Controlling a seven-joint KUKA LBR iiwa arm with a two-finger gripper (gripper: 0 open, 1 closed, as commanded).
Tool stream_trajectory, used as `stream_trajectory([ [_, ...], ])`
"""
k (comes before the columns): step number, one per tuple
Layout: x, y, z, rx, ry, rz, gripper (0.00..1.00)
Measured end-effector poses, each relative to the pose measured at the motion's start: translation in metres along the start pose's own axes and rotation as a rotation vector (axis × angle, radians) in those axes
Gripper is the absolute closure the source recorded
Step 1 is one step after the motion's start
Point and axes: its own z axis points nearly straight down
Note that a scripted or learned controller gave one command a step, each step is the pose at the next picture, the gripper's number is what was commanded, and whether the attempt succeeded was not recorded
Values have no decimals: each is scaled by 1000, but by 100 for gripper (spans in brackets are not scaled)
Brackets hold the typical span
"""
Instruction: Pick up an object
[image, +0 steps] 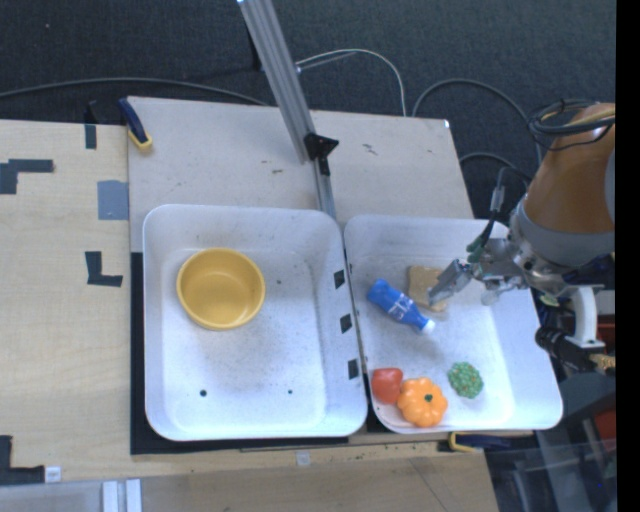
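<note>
Over the right bin (520, 330), seen from the overhead camera, my gripper (447, 285) reaches in from the right edge and hangs low above the bin's upper middle. Whether it is spread or closed I cannot tell from this slant, and I see nothing clearly caught in it. Its tip sits over a tan block (422, 279), just beside the cap end of a blue bottle (398, 305) that lies tilted on the bin floor. Near the bin's front edge, a red tomato (387, 383) touches an orange pumpkin (423, 401), and a green broccoli (464, 379) sits just to their right, apart from both. Across the divide, the left bin (300, 380) holds a yellow bowl (220, 288), upright, toward its back left corner.
</note>
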Motion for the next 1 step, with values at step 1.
stream_trajectory([
  [1,0,0,0,0,0,0,0],
])
